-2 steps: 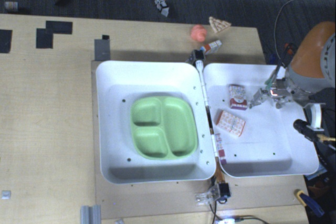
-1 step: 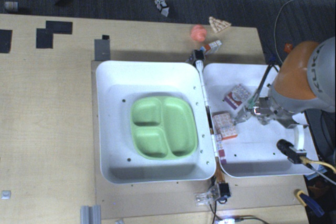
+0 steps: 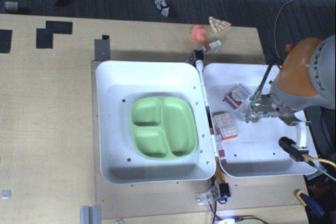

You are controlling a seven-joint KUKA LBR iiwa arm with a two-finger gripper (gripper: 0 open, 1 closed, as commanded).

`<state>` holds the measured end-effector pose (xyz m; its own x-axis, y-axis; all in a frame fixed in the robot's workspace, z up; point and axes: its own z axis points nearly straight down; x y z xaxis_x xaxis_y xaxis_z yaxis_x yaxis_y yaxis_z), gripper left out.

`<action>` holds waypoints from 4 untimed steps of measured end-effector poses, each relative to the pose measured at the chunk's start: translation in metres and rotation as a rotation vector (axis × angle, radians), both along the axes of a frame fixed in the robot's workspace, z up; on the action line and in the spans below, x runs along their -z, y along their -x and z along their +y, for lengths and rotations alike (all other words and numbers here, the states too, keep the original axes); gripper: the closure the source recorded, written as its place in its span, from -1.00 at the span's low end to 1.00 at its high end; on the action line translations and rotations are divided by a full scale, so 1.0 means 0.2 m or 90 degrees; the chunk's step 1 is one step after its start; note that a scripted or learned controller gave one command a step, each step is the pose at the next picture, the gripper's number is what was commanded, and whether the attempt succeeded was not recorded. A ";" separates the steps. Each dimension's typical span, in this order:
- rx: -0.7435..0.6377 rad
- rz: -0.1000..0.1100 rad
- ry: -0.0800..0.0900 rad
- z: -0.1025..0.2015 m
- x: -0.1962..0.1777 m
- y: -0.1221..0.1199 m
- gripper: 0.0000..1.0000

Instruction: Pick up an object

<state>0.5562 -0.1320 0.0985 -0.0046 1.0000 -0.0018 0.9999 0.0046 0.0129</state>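
Gripper (image 3: 252,114) hovers low in right bin (image 3: 273,162); can't tell its state. Two packets nearby: one (image 3: 237,95) up-left, one (image 3: 224,126) down-left, apart. Advice: pick one, centre over it, descend straight, avoid the bin wall.

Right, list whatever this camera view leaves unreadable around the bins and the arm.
- Gripper: finger state too small and blurred.
- Packets in the right bin: printing blurred.
- Arm: cut off by the right edge.
- Small bits on the floor: too small to identify.
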 end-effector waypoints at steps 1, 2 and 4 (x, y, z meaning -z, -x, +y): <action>0.000 0.004 0.000 -0.31 -0.29 -0.38 1.00; -0.001 0.005 -0.001 -0.11 -0.42 -0.57 1.00; 0.000 0.005 -0.001 0.19 0.06 -0.37 -1.00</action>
